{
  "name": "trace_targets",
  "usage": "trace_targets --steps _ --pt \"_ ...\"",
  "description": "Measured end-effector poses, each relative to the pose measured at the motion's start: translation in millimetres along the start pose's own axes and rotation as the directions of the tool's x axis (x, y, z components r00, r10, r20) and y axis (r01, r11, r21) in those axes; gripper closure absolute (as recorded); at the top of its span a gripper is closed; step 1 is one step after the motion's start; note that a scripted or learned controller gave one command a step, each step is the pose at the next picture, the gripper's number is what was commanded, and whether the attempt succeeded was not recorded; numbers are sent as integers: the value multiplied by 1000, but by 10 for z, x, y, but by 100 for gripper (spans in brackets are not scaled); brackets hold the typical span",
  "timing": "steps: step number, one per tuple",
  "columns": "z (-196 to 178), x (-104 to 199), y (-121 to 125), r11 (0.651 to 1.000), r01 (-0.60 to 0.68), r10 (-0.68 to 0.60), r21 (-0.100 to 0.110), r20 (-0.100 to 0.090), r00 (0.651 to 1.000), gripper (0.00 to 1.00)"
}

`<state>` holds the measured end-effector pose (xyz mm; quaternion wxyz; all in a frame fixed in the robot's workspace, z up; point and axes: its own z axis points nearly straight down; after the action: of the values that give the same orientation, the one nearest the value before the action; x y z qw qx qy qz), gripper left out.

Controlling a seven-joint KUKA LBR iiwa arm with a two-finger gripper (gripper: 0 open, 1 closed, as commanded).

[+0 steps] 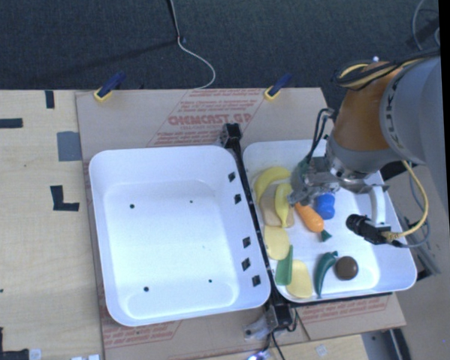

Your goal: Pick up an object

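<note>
**Mia:** What is in the right bin (399, 279)?

**Ben:** Lots of smooth toy food. A long orange carrot (310, 218) lies in the middle, and a round blue cap (326, 205) sits just beside it. A curvy yellow banana (268, 181) lies near the wall between the bins. Low down there is a bent green pepper (323, 271) and a brown ball (345, 268) next to it. Some flat yellow pieces (277, 242) lie there too.

**Mia:** And the left bin (107, 219)?

**Ben:** It is white and shallow, with round corners and small dark dots on the floor.

**Mia:** Where is the gripper (307, 190)?

**Ben:** It hangs low over the right bin, right above the carrot's top end and the banana. The grey arm (402, 121) is big and round, with a shiny orange band (361, 123).

**Mia:** Is it holding something?

**Ben:** I cannot tell. The arm hides it.
</note>
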<state>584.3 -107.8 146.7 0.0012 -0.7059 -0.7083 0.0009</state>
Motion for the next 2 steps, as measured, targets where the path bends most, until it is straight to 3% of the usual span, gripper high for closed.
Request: trace_targets --steps 1,2 --pt "610 92 -88 1000 -4 4 -8 3 1000 100" --pt "475 88 -80 1000 -3 3 -8 1 1000 100"
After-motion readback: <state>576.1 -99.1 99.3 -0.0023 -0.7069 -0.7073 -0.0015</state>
